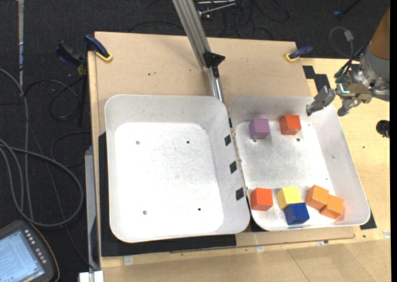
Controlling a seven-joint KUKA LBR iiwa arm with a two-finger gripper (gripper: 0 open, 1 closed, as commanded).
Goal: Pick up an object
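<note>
6 squat, axis-less cubes (pixel 259 128) in right bin (pixel 347 157)

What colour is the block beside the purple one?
Orange-red block, right of the purple block, camera view.

A single camera is fixed above the table (pixel 186 64) and looks down at a slant, far enough back to take in the whole tabletop and some dark floor (pixel 43 14) with cables on the left and at the top. Both white bins lie fully in frame, the left bin (pixel 118 150) near the middle and the right bin (pixel 347 169) towards the right side. The arm (pixel 379 51) enters at the upper right edge.
</note>
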